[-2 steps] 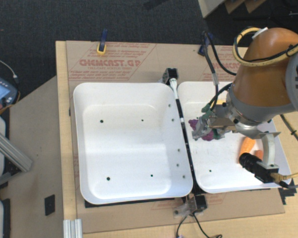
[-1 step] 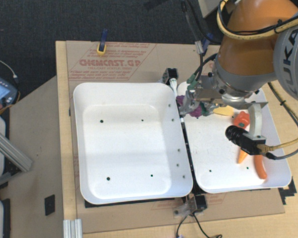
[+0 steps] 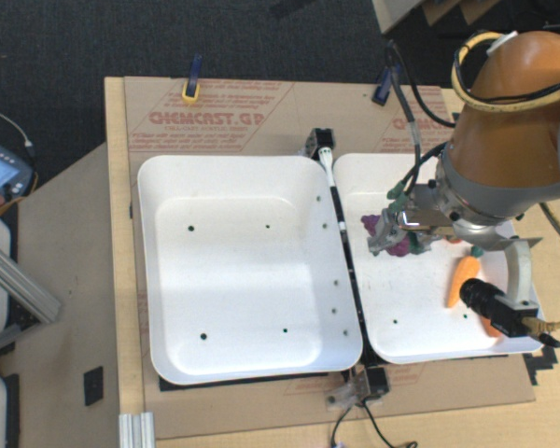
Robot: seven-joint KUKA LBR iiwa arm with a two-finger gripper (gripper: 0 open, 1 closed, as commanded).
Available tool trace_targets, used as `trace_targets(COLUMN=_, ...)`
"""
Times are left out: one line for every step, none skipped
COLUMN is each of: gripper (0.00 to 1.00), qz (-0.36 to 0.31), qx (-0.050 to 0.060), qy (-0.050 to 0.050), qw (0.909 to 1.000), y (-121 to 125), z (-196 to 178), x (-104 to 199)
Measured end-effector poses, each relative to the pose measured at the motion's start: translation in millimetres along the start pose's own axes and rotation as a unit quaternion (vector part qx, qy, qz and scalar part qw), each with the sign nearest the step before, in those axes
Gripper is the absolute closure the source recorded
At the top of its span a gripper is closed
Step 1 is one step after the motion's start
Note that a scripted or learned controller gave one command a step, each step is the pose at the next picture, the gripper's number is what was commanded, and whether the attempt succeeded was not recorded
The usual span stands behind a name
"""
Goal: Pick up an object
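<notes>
— Grey arm with orange band, in from right; gripper low over right bin, near its left wall.
— Open or closed?
— Cannot tell. Sits right at purple thing.
— Anything else in that bin?
— Orange carrot-like piece to the right of purple thing, apart from it. Left bin alongside, edges touching.
</notes>
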State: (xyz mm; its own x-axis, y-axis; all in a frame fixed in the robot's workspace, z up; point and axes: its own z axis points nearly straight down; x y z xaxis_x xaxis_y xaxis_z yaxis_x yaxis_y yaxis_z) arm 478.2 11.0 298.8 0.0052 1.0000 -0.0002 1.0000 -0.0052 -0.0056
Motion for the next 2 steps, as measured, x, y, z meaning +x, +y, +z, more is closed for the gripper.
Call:
trace_targets(gripper=1.0, qz=-0.006, qx=-0.005, qy=0.001, qw=1.0, y=10, z=-44, x=57)
trace_targets(gripper=1.0, qz=0.001, qx=0.001, qy=-0.001, qw=1.0, y=0, z=4, x=-4)
